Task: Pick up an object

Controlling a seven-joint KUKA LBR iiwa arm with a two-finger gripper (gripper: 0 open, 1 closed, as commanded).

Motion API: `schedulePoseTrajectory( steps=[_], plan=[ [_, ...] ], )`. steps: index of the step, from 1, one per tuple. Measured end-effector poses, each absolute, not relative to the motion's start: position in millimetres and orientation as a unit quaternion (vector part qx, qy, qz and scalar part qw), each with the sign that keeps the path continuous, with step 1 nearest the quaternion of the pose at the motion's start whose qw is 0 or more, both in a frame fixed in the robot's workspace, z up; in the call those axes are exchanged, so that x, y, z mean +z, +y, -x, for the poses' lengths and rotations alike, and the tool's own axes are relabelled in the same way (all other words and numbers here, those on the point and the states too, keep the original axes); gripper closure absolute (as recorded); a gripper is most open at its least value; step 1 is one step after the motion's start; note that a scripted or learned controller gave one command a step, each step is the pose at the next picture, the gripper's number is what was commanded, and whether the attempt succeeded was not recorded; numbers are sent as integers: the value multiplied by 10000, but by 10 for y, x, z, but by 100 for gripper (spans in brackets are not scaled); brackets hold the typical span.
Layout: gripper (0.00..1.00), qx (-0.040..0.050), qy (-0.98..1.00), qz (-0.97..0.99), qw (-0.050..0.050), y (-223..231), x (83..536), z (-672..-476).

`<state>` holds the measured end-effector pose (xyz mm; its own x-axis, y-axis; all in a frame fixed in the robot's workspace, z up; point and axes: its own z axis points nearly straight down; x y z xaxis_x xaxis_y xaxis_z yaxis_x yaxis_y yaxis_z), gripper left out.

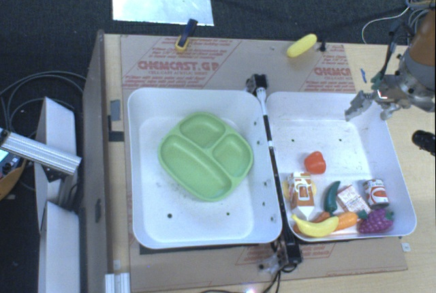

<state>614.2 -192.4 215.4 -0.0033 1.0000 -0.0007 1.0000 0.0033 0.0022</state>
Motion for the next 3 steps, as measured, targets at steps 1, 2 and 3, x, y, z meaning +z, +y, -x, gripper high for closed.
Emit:
schedulePoseTrajectory(
  steps=[1,2,3],
  plan=[
    [0,-4,7100,-7042,-30,-1267,1578,-5835],
    [0,-3,7094,-7048,-18,-946,805,-5690],
    [100,8,7085,-7057,9,-970,947,-5709]
  ],
)
